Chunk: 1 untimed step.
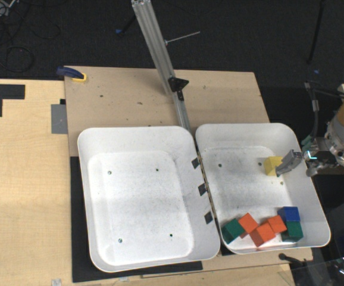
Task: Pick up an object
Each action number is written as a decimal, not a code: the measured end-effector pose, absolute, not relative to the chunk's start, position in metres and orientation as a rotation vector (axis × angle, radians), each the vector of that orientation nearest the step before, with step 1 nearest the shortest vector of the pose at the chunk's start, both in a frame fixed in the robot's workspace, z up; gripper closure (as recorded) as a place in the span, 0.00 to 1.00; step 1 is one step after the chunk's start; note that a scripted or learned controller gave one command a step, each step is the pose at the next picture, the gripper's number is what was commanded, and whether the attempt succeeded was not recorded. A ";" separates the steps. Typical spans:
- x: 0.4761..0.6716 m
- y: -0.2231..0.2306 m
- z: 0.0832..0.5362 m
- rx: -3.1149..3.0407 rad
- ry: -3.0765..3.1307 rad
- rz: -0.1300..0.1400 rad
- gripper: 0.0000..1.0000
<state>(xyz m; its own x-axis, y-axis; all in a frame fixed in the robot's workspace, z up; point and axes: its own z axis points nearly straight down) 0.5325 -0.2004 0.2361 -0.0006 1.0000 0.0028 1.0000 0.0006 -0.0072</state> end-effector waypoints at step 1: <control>0.533 -0.201 0.238 -2.220 -2.218 0.001 0.00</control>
